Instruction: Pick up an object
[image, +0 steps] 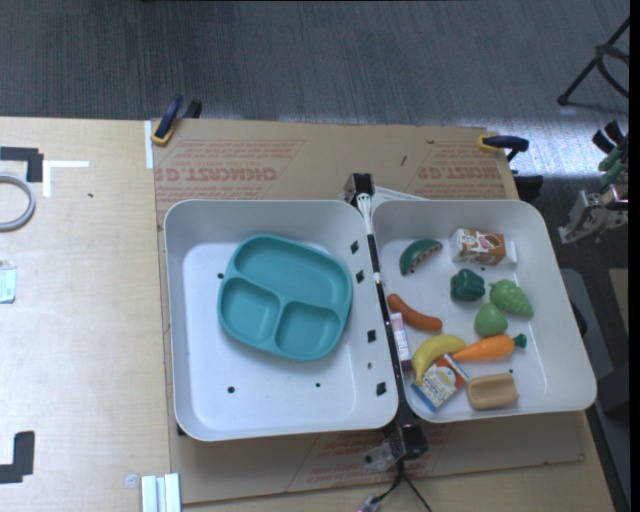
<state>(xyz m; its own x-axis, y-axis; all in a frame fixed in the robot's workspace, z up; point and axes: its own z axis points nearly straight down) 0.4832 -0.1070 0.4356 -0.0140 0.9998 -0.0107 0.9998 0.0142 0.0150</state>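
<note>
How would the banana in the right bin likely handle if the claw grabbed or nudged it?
The banana looks like smooth moulded plastic, so probably stiff, light and a bit slippery. Its curve could make it pivot rather than roll. It touches the carrot and a small carton, so a nudge would likely shift those too.

Teal divided plate (286, 297) in left bin (190, 400)

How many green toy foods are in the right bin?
4: a watermelon slice at upper left, dark broccoli in the middle, a light green bumpy piece to its right, and a round green piece just below them. None looks hidden.
</note>
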